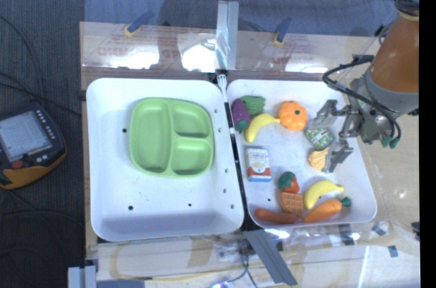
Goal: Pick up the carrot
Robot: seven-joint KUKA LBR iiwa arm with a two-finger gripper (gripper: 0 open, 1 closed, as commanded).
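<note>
One carrot lies ungrasped at right bin's near edge — gripper spread, empty, hovering above; approach step, must descend toward it.

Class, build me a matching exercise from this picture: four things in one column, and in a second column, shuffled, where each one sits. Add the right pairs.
Things:
1. carrot
2. green tray
3. pumpkin
4. small carton

Places:
A. middle of the left bin
B. far side of the right bin, beside a banana
C. near edge of the right bin
D. right bin, close to the divider

Pairs: 1-C, 2-A, 3-B, 4-D
</note>
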